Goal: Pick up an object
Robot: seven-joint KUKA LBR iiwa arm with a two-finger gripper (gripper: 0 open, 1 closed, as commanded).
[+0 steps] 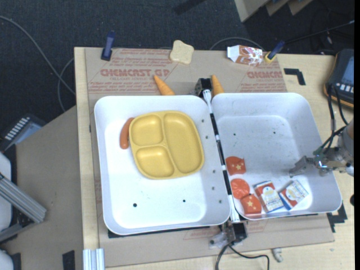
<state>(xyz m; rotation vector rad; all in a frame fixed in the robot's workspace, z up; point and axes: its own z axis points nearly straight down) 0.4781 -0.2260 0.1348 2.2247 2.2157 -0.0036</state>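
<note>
My gripper (308, 165) hangs low over the right side of the right bin (264, 117), reaching in from the right edge. It is just above a small red-and-white carton (296, 192). A second carton (270, 196) lies to that one's left. Three red pieces sit along the bin's front left: a red slice (235, 165), a round red piece (240, 185) and another red piece (251, 205). Nothing shows held at the gripper.
The left bin (152, 207) holds a yellow divided plate (166, 144) with an orange sausage (124, 134) beside it. On the bench behind the bins lie a bread slice (181, 52), two carrots (163, 86) (216, 85), a blue clip (107, 45) and a small carton (245, 54).
</note>
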